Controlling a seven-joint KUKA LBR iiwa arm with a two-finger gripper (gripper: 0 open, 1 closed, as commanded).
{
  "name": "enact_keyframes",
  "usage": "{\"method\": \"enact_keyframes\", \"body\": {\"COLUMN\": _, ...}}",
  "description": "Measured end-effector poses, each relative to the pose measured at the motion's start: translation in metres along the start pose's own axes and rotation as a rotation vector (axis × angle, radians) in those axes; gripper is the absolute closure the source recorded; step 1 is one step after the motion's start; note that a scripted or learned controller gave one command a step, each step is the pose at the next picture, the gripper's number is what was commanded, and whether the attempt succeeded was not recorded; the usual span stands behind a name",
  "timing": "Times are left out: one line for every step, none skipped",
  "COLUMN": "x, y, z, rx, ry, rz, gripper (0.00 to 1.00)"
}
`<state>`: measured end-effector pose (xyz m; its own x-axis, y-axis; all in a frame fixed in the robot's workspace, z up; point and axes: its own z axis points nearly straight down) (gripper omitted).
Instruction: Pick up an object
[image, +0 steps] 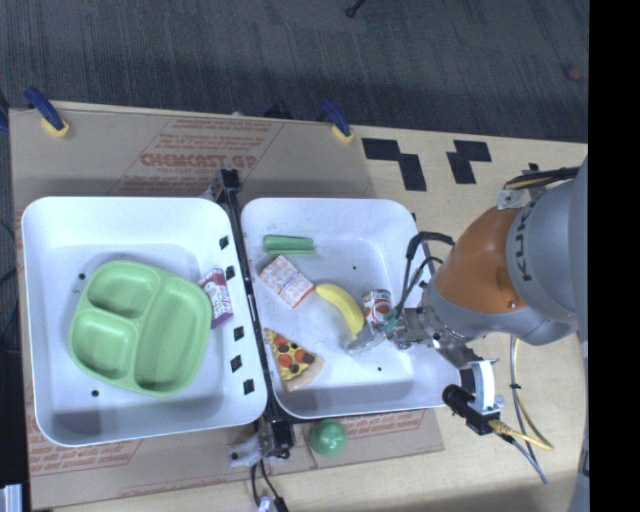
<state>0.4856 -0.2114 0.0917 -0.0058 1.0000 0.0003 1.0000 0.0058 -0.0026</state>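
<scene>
Down in the right bin (330, 212) the hand (372, 338) reaches in from the right side, its metal tip low near the bin floor; whether it is spread or closed cannot be told. Just above the hand, touching or nearly so, stands a small can (377, 305). Just left of it lies a banana (342, 307). Farther left are a small red and white box (286, 280) and, nearer the front edge, a pizza slice toy (291, 357). A green stick (289, 243) lies up and left near the back wall. Well left, the other bin (60, 225) holds a green divided plate (140, 325) and a small packet (216, 292). A green ball (327, 436) rests on the counter (200, 150) below the hand.
</scene>
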Motion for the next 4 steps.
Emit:
{"method": "enact_keyframes", "body": {"x": 0.058, "y": 0.029, "z": 0.0, "rx": 0.0, "ry": 0.0, "rz": -0.003, "gripper": 0.0}}
{"method": "enact_keyframes", "body": {"x": 0.057, "y": 0.03, "z": -0.01, "rx": 0.001, "ry": -0.002, "rz": -0.007, "gripper": 1.0}}
{"method": "enact_keyframes", "body": {"x": 0.052, "y": 0.112, "z": -0.132, "rx": -0.004, "ry": -0.001, "rz": 0.0, "gripper": 1.0}}
{"method": "enact_keyframes", "body": {"x": 0.052, "y": 0.111, "z": -0.131, "rx": -0.002, "ry": -0.001, "rz": 0.0, "gripper": 0.0}}
